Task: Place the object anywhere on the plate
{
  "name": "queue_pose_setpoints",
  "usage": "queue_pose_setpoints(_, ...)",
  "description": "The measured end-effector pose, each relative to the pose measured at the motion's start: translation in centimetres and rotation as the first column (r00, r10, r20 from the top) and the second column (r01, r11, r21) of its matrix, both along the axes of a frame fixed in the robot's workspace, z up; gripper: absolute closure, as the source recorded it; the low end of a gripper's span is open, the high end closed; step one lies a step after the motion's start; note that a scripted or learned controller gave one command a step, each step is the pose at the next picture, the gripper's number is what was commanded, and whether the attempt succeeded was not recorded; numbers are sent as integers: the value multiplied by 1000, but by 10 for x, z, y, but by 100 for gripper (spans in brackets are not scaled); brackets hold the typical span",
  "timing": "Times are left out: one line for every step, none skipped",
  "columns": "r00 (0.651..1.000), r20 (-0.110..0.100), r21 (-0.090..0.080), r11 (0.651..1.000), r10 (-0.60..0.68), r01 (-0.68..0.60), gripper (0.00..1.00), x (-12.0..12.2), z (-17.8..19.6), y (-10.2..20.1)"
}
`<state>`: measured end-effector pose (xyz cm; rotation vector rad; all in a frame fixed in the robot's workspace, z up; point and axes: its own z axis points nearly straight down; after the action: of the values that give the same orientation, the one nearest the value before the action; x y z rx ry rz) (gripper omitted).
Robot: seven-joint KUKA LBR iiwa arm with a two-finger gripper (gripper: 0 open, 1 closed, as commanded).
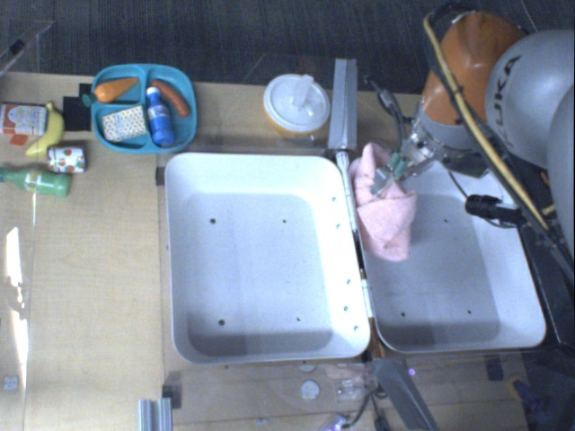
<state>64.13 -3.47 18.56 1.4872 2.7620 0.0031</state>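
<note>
The pink cloth hung at the right bin's left edge, its long axis running top to bottom, loose end pointing down toward the bin floor. The jaws were pinched on its upper part. The left bin sat beside it.

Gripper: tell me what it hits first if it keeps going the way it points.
Probably the pink cloth: the gripper points down-left with that cloth bunched at its tip, over the right bin. Depth is hard to judge.

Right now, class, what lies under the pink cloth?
The pink cloth hangs from the end effector over the right bin; white bin floor shows around it. Anything directly beneath is covered.
</note>
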Motion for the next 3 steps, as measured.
queue_pose_setpoints(1000, 1, 0, 1000, 7, -7, 100, 2, 40, 2)
queue_pose_setpoints(917, -1, 0, 917, 400, -400, 100, -1, 37, 45)
queue_pose_setpoints(687, 1, -3, 687, 727, -727, 100, 3, 30, 95)
